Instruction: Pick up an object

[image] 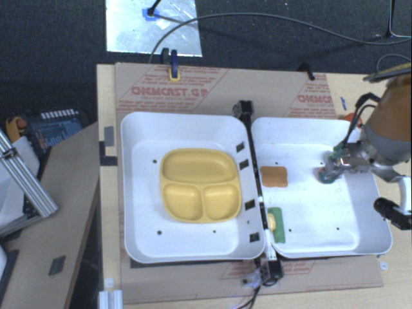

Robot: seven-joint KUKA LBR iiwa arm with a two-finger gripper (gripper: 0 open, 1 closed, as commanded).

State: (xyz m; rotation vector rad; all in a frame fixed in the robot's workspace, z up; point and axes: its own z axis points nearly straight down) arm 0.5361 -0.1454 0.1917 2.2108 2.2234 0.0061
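Jaws of the metal two-finger gripper sit low over the right shallow white plastic bin, toward its right half; they are small and blurred, so whether they are open or closed cannot be told, and nothing can be seen between them. The grey arm with its orange band reaches in from the right edge, above the bin's right rim.

Left of the jaws, apart from them, a flat tan rectangular block lies on the bin floor near the bin's left wall. Farther toward the front, a narrow green rectangular piece lies along that same left wall, with a small yellow item touching its left side.

Across the divide, the left shallow white plastic bin holds a pale yellow plastic tray with three compartments, resting flat near the middle. Both bins stand side by side on a brown cardboard sheet with red lettering, which covers the light wooden surface. Black cables run over the dark floor behind, near a silvery square sheet.
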